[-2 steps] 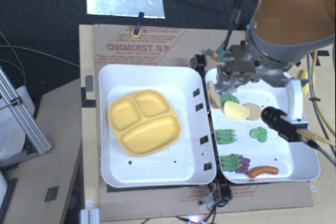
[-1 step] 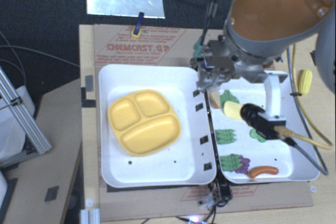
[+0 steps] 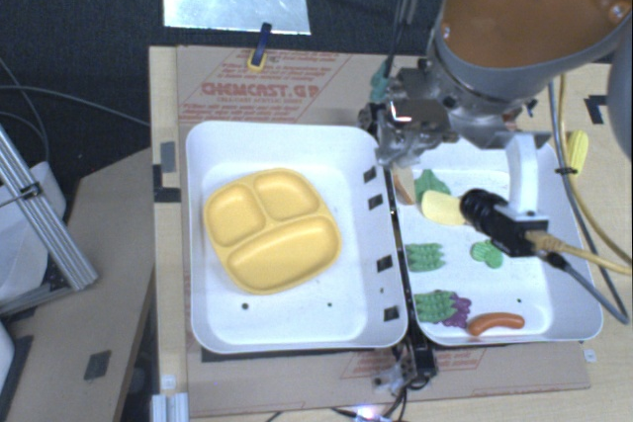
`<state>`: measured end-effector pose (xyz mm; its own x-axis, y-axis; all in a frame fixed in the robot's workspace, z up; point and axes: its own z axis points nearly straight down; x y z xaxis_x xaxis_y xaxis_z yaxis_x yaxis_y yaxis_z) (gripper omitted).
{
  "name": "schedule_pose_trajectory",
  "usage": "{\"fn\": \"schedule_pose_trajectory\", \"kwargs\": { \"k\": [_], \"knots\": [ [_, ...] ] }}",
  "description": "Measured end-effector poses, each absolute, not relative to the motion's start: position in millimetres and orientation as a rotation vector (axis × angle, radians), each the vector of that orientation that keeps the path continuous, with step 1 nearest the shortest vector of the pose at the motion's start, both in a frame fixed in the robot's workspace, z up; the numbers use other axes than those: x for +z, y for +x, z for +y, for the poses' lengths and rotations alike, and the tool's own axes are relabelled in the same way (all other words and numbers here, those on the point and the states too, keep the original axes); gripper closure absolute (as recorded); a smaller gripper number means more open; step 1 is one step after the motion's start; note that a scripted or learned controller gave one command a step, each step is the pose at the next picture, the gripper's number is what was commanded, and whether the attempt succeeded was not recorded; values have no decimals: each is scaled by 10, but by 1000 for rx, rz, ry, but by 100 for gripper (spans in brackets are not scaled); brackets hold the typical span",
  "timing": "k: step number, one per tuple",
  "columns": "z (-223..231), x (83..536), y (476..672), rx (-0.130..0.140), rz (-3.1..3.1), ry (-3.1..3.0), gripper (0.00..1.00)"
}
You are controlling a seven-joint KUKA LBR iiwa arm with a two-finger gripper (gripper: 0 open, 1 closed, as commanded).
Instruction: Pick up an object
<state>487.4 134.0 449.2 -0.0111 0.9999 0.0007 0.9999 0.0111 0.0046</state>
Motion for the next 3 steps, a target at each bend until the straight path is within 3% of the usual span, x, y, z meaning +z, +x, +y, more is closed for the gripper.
{"fn": "schedule_pose_trajectory", "kwargs": {
  "k": [1,2,3],
  "knots": [
    [1341,4599,4880,8,2238,2199,100],
    [818,3617,4859,-12,2219,2228,100],
    [1129,3731,4881,4,2227,2214,100]
  ]
}}
